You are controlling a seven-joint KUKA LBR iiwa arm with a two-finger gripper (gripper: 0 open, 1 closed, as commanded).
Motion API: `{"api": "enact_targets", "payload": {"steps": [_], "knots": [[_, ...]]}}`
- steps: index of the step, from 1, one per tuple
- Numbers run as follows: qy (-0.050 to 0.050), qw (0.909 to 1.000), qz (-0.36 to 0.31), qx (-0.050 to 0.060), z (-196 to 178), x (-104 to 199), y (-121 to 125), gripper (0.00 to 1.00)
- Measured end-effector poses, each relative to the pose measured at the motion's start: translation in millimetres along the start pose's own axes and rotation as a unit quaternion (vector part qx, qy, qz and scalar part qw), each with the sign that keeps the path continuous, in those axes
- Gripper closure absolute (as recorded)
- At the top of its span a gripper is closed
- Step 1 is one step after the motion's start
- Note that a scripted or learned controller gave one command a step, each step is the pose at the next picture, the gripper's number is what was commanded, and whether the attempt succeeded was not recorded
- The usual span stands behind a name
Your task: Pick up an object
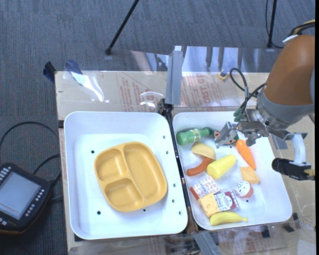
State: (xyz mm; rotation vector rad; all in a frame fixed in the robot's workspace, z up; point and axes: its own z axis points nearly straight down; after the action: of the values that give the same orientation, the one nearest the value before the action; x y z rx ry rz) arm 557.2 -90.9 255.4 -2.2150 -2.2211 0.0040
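My gripper hangs over the back of the right bin, with its fingers spread open and nothing clearly held between them. An orange carrot lies just below and right of it. A green bottle rests to its left. A pale yellow wedge, an orange sausage shape and a yellow corn-like piece lie toward the front left of the gripper. A small reddish bit near the fingertips is too unclear to identify.
The right bin's front half holds an orange block, a red-and-white round toy, small packets, a yellow cheese block and a banana. A yellow divided tray lies in the left bin.
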Motion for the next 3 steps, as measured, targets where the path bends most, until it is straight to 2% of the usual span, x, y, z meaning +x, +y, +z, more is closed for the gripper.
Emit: {"api": "enact_targets", "payload": {"steps": [1, 2, 3], "knots": [[-0.001, 0.996, 0.089, -0.002, -32.0, -92.5, -9.1, 0.0], [0.001, 0.9962, 0.087, 0.001, 130.3, -96.1, 19.6, 0.0], [0.0, 0.9989, 0.046, 0.0, 170.0, -108.4, 50.5, 0.0]]}}
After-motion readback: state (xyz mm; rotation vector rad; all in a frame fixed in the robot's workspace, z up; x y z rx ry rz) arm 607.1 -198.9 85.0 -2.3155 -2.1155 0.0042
